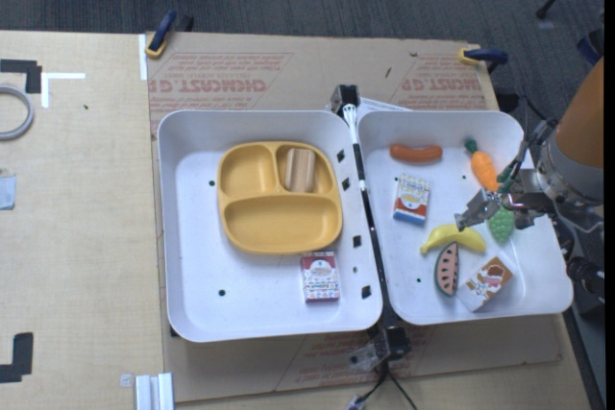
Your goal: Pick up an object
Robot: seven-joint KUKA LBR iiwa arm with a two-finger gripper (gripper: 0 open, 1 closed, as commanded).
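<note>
Right bin (408,298) stock: sausage (415,152), carrot (483,170), blue-white carton (411,200), banana (453,238), watermelon slice (447,269), green piece (501,225), snack pack (487,281). My gripper (483,207) hangs over banana and green piece; whether my jaws are released or clenched, I cannot tell. Risk: crowded items, so a descent may nudge neighbours and close on nothing.

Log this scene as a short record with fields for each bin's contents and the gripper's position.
left bin: yellow divided plastic plate holding a tan wooden block; small red carton
right bin: red sausage, orange carrot, blue-and-white carton, yellow banana, watermelon slice, green bumpy toy
gripper: over right bin, beside banana
</note>
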